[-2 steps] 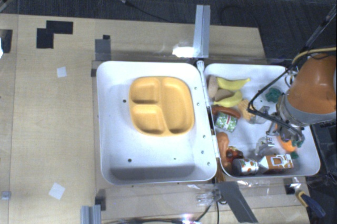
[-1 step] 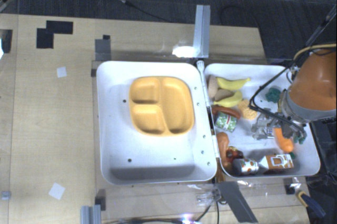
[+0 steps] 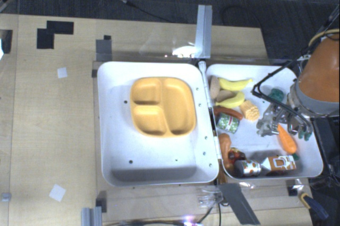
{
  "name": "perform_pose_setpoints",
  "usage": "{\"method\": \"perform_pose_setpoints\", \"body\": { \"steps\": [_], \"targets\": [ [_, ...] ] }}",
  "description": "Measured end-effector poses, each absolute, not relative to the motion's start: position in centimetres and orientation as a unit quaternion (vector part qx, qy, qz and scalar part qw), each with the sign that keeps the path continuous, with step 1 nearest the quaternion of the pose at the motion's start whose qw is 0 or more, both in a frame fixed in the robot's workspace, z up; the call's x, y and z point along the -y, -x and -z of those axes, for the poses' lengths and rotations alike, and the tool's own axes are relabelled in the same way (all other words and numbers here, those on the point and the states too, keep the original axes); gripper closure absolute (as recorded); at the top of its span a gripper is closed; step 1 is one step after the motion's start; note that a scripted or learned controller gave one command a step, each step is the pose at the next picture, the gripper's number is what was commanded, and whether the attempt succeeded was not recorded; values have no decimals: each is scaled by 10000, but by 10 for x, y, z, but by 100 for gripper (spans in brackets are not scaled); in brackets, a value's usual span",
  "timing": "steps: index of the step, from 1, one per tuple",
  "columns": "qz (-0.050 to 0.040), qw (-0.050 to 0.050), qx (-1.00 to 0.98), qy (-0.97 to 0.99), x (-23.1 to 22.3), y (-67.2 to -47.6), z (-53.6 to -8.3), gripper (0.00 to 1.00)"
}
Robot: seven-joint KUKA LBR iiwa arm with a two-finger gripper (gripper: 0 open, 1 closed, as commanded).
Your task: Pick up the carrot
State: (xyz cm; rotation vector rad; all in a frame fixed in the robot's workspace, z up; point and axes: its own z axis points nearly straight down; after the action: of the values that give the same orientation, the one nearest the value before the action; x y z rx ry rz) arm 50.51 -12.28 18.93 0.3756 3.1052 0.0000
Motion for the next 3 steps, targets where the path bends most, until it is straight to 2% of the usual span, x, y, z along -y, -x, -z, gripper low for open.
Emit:
{"method": "perform_pose_setpoints", "body": {
  "steps": [1, 2, 3],
  "targets": [
    [2, 15, -9912, -1325, 160, -487, -116, 100],
    [-15, 55, -9851, -1720, 80, -490, -169, 100],
    [-5, 90, -9884, -1516, 130, -501, -91, 100]
  ]
}}
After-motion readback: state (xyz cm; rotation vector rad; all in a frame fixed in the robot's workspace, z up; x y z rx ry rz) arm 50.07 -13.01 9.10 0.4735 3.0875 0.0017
